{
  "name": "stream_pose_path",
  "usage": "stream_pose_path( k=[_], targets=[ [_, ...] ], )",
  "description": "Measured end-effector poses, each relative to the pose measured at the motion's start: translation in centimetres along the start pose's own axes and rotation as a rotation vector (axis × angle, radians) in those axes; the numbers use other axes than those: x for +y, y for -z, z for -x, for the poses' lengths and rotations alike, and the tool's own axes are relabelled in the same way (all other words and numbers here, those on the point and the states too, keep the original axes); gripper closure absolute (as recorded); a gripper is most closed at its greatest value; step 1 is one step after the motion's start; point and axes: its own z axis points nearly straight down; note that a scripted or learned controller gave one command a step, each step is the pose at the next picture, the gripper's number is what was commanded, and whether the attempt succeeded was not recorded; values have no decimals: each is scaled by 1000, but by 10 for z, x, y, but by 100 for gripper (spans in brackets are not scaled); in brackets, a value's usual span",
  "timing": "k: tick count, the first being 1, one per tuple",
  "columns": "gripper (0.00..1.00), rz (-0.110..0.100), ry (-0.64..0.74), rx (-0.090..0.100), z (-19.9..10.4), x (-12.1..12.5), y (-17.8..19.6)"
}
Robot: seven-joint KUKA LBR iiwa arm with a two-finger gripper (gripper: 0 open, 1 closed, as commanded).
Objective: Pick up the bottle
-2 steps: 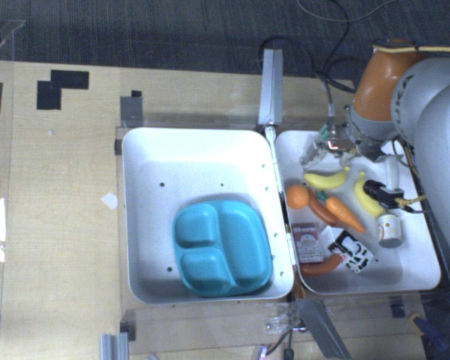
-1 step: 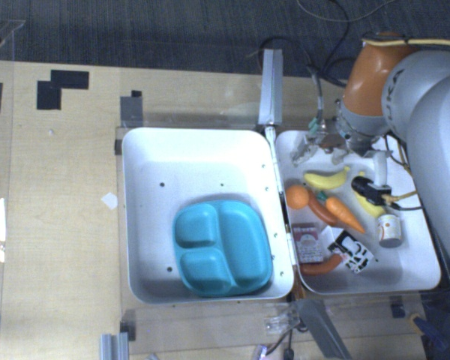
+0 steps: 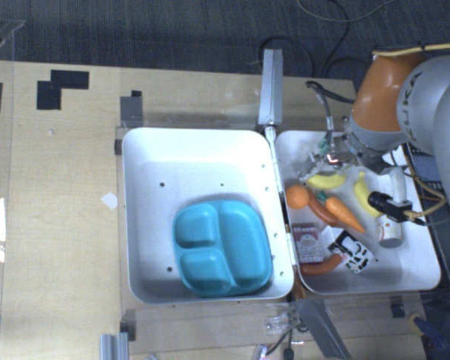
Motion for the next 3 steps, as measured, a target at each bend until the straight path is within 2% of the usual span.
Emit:
stream_pose_path(
  k=[1, 2, 3],
  targets=[
    [0, 3, 115, -2, 7, 36, -7],
    [0, 4, 108, 0, -63, 50, 71],
    [0, 3, 108, 0, -63, 49, 71]
  ],
)
